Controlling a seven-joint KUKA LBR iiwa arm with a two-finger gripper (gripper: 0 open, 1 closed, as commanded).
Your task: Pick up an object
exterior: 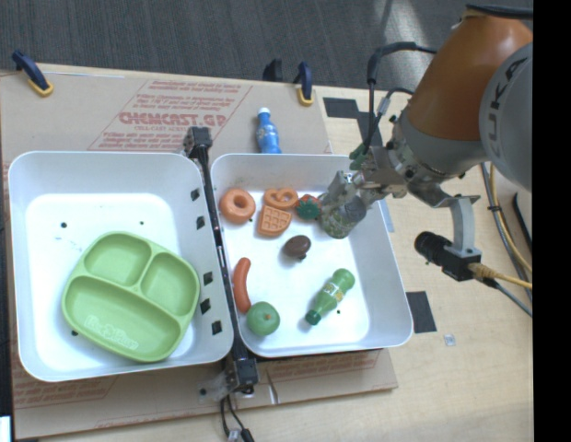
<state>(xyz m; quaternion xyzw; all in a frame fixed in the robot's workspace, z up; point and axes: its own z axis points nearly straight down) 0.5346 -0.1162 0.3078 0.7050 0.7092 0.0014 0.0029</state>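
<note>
The gripper (341,212) is down in the right bin (382,325), near its far edge, right beside the small green toy (308,208) and the pretzel (282,197). Honestly can't tell its finger state. I'd centre over one toy first, they're crowded.

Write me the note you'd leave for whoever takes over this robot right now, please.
Gripper: low over the right bin, near its upper right corner; I can't tell whether it grips anything.
Right bin: donut, waffle, pretzel, brown piece, sausage, green apple, green bottle.
Left bin: green divided plate.
Blue bottle lies outside the bins.
Done: nothing visibly lifted.
Left: pick up one object.
</note>
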